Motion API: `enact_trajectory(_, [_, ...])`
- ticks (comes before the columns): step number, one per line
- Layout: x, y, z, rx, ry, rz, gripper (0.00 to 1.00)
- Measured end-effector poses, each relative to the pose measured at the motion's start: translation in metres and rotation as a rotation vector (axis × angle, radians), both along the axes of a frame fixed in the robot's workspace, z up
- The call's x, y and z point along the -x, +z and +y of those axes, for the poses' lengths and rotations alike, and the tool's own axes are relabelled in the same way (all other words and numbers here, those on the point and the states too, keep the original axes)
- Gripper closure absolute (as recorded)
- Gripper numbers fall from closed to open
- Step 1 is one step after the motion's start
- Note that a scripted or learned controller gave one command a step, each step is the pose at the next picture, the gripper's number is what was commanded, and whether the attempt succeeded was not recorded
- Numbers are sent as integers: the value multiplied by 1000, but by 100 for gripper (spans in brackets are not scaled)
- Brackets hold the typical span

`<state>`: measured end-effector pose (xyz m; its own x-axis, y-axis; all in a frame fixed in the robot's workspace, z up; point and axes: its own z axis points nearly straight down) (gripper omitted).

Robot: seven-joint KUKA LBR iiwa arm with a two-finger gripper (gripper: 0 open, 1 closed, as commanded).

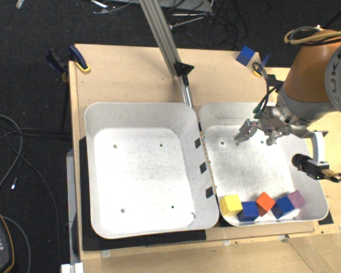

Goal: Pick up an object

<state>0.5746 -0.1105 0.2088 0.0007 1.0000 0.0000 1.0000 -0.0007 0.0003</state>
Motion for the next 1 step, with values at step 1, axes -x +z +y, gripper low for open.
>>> enact_trajectory(1, [53, -15, 40, -2, 5, 5, 0])
